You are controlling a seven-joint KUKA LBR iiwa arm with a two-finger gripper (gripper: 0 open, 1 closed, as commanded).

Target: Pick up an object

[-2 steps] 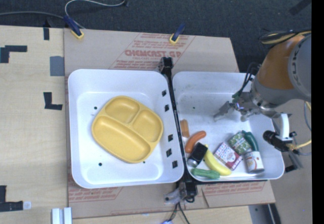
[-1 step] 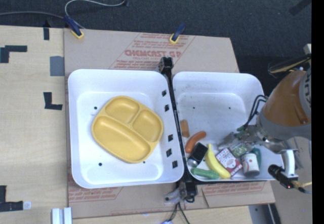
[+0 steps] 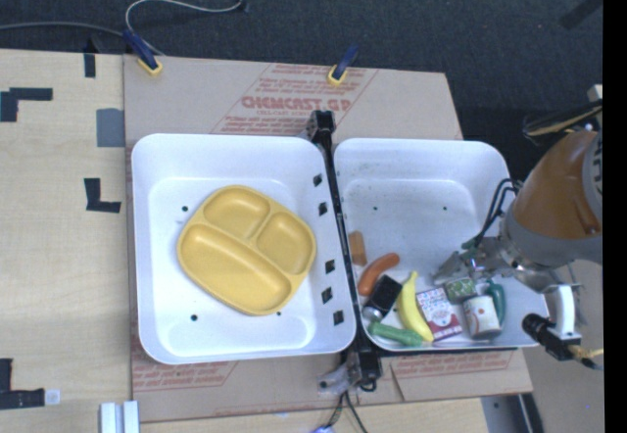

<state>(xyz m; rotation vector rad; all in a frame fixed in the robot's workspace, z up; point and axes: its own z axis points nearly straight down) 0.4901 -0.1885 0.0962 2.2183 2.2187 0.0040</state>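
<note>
A: In the right bin (image 3: 421, 167), down at its near corner, all the small things lie crowded: a banana (image 3: 414, 307), a black block (image 3: 384, 295), an orange sausage (image 3: 377, 272), a green pepper (image 3: 397, 332), a red-and-white packet (image 3: 438, 313) and a small can (image 3: 480, 316).

B: And the pincer (image 3: 462, 267)?

A: It sits low over that heap, just above the packet and the can, at the end of the arm (image 3: 554, 201) reaching in from the right. The metal is a blur against the clutter, so I cannot tell whether it is spread or closed, and I see nothing plainly held in it.

B: So nothing is picked up yet, I'd judge. What should it go for?

A: The can looks the easiest: it is nearest the tip and has firm sides. The trouble is that it touches the packet, and the bin wall is just beside it.

B: Then come straight down and close across the can's narrow width, so the packet isn't caught too.

A: Yes, and lift slowly. The banana lies against the packet and could be dragged along.

B: The left bin (image 3: 157, 225)?

A: It bears a yellow divided tray (image 3: 247, 250), well apart from the work. Leave it be.
</note>
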